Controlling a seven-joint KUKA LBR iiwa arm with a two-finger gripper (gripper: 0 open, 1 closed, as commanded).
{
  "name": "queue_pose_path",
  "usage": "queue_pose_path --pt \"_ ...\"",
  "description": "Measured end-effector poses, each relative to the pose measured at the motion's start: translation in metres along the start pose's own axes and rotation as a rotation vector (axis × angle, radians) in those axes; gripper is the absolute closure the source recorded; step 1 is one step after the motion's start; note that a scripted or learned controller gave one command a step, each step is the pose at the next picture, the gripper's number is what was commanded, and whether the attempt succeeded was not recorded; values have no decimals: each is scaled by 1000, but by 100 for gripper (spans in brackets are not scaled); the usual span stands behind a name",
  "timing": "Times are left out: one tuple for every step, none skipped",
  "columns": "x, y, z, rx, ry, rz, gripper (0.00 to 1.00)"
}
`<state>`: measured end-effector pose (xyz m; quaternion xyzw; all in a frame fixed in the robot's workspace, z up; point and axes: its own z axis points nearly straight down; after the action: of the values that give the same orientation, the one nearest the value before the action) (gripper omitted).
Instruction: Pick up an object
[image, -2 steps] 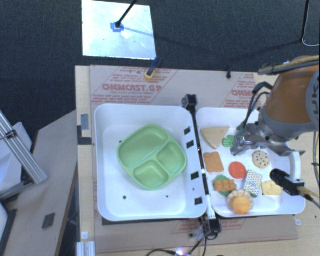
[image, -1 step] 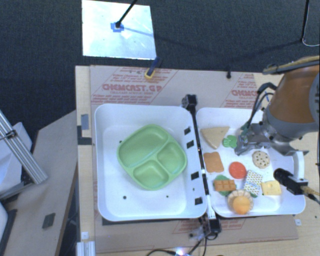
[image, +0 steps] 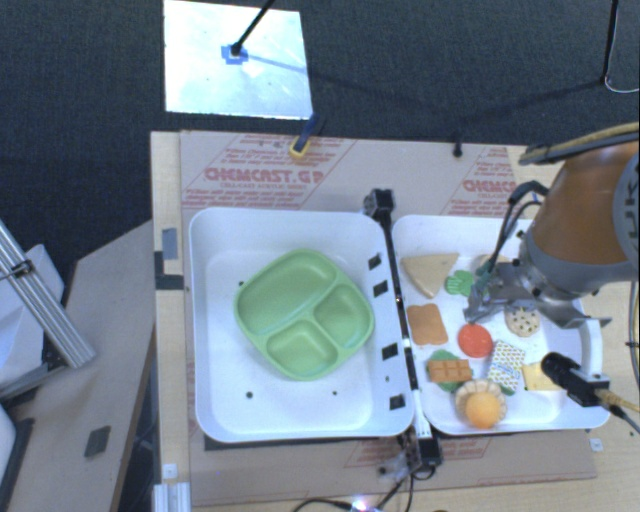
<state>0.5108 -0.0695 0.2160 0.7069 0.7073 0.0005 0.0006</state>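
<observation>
My gripper (image: 483, 303) hangs over the middle of the right bin (image: 577, 422), reaching in from the right below the orange-banded wrist. It is just above a red tomato-like piece (image: 476, 341), with a small green piece (image: 460, 283) to its left and a round cookie (image: 521, 320) to its right. Around it lie a tan wedge (image: 430, 272), a brown toast square (image: 427, 323), a checkered wafer (image: 506, 358), a waffle piece (image: 449, 371), an orange ball (image: 482, 408) and a yellow slab (image: 540, 377). I see nothing held.
The left bin (image: 215, 400) holds a green divided plate (image: 303, 313). A black divider strip (image: 392, 310) runs between the bins. A black fitting (image: 572, 382) sits at the right bin's right rim. Cardboard (image: 260, 175) lies under both bins.
</observation>
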Motion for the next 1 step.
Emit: queue_pose_path --pt "1 5 1 0 0 -3 100"
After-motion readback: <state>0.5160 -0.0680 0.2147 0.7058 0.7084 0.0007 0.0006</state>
